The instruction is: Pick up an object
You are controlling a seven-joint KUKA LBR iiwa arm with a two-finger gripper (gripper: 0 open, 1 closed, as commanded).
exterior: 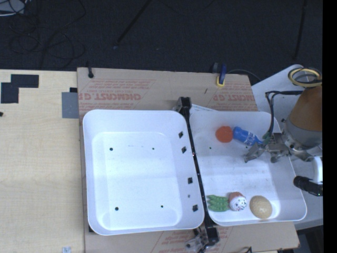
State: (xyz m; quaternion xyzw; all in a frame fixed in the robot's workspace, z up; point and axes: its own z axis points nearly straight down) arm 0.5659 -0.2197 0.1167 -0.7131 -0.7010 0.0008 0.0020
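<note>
My tool [259, 153] is hovering at the right bin's [231, 220] right edge; I cannot tell its state. Blue bottle [245, 136] and orange ball [224, 134] are lying near the far edge. Green toy [217, 203], spotted ball [237, 201], tan egg [260, 206] are lining the near edge.

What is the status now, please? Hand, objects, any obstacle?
Hand low over right bin, beside blue object; nothing seen between its fingers. Orange ball touching blue object. Green toy, spotted ball, tan egg along near wall.
</note>
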